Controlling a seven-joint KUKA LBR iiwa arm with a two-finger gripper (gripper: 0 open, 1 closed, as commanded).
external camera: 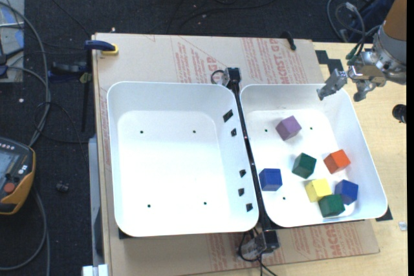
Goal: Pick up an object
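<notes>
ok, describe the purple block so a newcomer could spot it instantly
Start at the right-hand white bin, the one holding all the blocks. The purple block sits alone in the upper part of that bin, apart from the cluster lower down. It is the only purple one, and the block nearest the gripper.

Bench, cardboard-topped, bearing two shallow white bins side by side. Left bin (169,158): bare floor. Right bin (359,132): purple block (288,127), dark green block (303,165), orange block (336,161), blue block (270,179), yellow block (317,189), second blue block (347,191), green block (332,205). Gripper (345,90): above the right bin's far right corner, fingers spread apart, nothing between them.
</notes>
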